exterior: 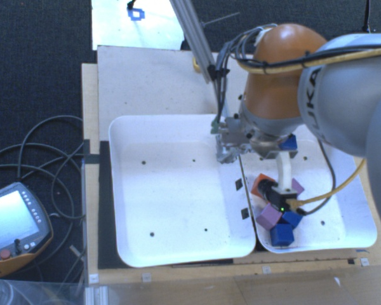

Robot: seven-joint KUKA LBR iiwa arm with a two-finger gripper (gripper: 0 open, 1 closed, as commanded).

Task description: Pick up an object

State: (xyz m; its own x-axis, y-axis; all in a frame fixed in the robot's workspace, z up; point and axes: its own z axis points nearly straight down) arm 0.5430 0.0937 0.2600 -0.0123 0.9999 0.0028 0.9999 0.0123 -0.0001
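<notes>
Blocks (pixel 281 234) all bunched in the right bin (pixel 349 221), near its front-left corner; left bin (pixel 171 196) sits alongside, pendant (pixel 13 224) off left of the bench (pixel 178 278).

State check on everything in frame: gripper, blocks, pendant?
Gripper: low at left bin's right rim.
Front purple block: loose in right bin, tilted.
Front blue block: loose by near wall.
Orange block: loose, partly hidden.
Pendant: screen lit.
</notes>
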